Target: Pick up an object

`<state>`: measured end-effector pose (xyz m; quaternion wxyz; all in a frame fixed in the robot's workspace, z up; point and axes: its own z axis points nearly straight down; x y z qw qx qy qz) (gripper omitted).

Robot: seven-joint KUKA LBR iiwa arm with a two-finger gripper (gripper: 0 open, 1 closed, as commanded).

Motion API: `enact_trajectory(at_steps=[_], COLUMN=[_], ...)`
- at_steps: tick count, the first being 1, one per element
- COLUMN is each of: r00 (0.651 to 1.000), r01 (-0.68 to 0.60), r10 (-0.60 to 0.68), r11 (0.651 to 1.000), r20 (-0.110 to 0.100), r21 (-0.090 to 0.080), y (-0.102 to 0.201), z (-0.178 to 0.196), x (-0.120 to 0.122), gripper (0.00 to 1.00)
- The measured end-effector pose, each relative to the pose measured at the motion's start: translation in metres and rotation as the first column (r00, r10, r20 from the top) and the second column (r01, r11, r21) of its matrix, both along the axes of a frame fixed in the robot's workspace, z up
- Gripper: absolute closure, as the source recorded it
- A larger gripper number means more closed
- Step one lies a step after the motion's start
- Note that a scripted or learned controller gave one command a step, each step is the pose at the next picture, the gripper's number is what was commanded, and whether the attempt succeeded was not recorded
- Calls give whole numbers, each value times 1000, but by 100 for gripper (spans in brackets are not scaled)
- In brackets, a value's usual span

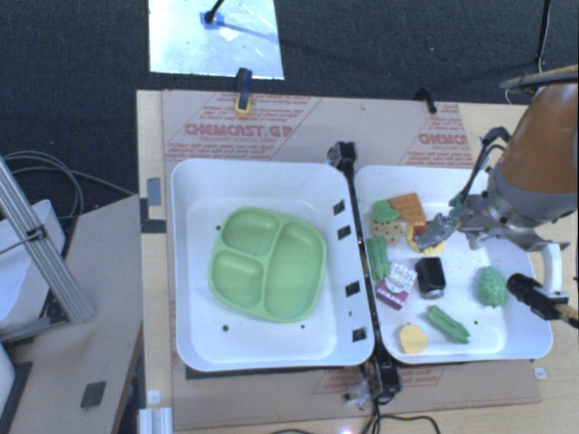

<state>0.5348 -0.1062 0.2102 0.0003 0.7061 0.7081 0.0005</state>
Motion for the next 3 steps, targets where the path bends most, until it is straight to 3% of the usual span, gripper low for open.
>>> enact_trajectory(at_steps=[1,2,3], r00=[1000,1000,1000], r01=[8,3,-5], r10=[-8,-3,5], r11=[1000,1000,1000], r20=[-3,4,6], r21=[-1,-1,1], y=[-42,-39,16], z=[-130,-115,-27], x=[-22,-19,-47], gripper=[0,100,100])
